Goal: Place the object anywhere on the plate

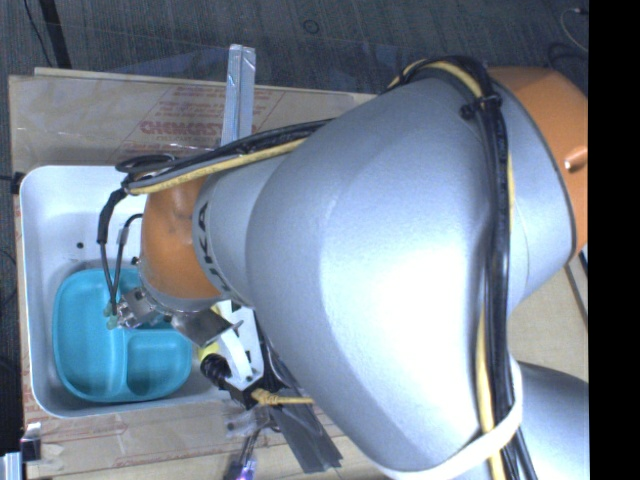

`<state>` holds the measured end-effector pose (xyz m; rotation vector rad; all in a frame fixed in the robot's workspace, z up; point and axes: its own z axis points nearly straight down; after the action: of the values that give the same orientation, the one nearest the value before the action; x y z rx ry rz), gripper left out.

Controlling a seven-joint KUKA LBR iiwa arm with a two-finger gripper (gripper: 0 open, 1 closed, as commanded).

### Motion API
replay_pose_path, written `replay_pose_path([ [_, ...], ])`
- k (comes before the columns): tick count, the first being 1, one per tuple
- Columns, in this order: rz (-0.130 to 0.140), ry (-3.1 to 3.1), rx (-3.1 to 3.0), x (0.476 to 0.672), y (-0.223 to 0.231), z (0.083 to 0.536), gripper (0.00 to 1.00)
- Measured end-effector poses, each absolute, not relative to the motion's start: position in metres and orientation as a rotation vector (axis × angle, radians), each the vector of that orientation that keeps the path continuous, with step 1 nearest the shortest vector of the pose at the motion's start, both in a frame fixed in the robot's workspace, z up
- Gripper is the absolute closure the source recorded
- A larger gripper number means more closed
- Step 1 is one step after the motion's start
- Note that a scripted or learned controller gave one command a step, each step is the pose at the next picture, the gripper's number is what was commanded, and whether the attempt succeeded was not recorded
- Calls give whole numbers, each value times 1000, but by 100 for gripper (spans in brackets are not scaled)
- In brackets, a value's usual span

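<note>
A light blue plate (100, 353) with a divider lies in the near part of the left white bin (45, 228). The grey arm with its orange band (175, 243) reaches across from the right and hangs over the plate's right side. The wrist and its cables cover the gripper, so the fingers are hidden. The object is hidden behind the arm.
The big grey arm body covers the right bin and most of the bench. A grey upright post (238, 93) stands behind the left bin. Black and yellow cables (200, 163) run along the arm. The bin's far left part shows bare white floor.
</note>
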<state>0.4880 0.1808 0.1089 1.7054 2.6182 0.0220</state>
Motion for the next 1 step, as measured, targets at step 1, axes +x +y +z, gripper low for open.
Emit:
replay_pose_path([
  [1, -3, 2506, 1898, 476, 118, 153, 100],
])
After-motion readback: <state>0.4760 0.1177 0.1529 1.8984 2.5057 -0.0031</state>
